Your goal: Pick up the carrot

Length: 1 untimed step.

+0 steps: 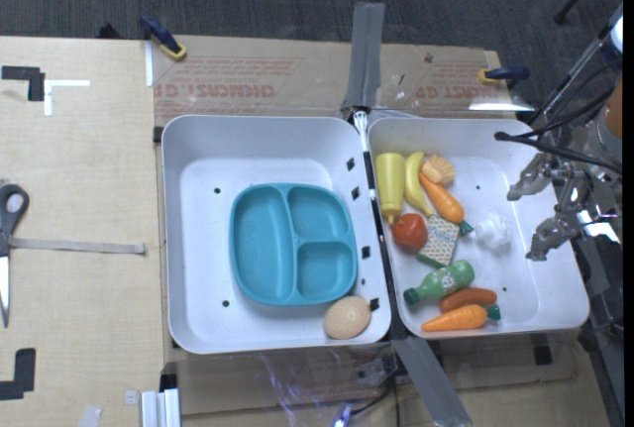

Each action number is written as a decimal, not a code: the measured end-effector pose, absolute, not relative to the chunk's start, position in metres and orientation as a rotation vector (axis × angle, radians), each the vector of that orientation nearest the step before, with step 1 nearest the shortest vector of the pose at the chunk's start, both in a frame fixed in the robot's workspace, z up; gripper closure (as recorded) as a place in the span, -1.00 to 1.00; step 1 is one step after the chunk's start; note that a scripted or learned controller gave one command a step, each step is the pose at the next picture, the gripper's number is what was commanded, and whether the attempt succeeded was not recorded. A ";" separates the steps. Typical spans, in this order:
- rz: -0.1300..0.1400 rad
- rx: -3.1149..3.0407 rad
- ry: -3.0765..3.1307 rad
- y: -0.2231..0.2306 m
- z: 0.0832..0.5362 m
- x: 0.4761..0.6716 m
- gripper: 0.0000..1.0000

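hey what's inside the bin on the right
The right bin holds two carrots, a yellow bottle, banana, tomato, green bottle, sausage. Anything beneath the pile is hidden.

Two bins, side by side
Left bin (188, 247): tray (293, 244), egg (347, 318) in front. Right bin (535, 286): food pile along its left side.

Hovering over the right bin (555, 311) edge: gripper (540, 215), fingers spread, nothing between them. Carrot (442, 197) beside yellow bottle (389, 181); second carrot (457, 319) near front wall.
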State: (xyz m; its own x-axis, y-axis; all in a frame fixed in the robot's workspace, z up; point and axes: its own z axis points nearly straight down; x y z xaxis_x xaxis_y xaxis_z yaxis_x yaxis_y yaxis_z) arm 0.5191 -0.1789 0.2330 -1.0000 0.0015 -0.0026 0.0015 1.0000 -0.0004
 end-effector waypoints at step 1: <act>-0.004 -0.010 3.126 -0.121 0.100 0.501 -1.00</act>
State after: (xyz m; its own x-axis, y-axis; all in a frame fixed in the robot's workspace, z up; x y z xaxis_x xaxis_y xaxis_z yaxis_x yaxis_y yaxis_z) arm 0.5009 -0.1213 0.0998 -0.9999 -0.0067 -0.0152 -0.0067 1.0000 -0.0029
